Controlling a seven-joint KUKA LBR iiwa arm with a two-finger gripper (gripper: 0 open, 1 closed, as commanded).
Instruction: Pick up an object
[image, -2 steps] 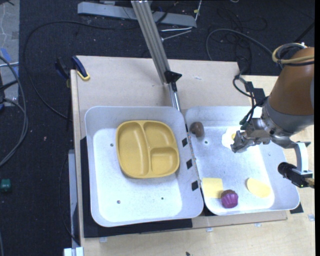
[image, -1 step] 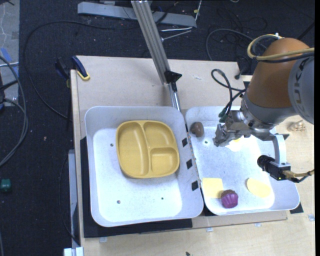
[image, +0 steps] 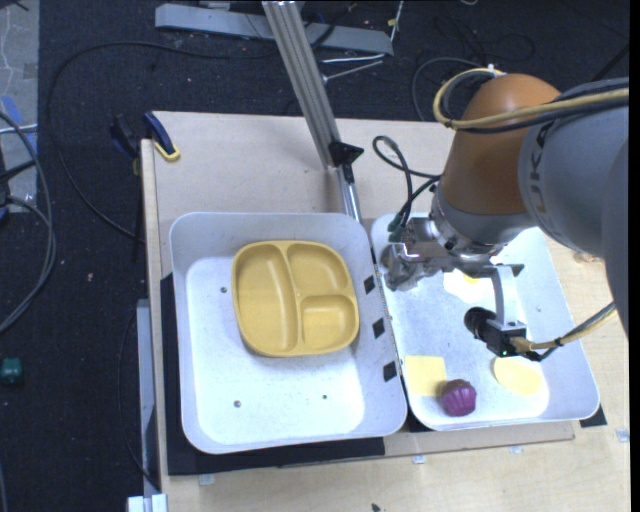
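The right bin (image: 570, 395) holds a purple, berry-like object (image: 459, 397) near its front edge. A flat yellow square (image: 424, 375) lies just left of it, and a pale yellow round piece (image: 519, 376) lies to its right. Another pale yellow piece (image: 468, 285) shows partly under the arm. My gripper (image: 408, 260) hangs over the back left part of the right bin, close to the wall between the bins. It is above and behind the objects, and nothing is seen in its grasp.
The left bin (image: 200, 400) bears a yellow divided plate (image: 295, 297). A metal pole (image: 310, 90) slants up from behind the bins. A black part with a cable (image: 490, 328) hangs off the arm over the right bin. Cables lie on the dark floor around the bench.
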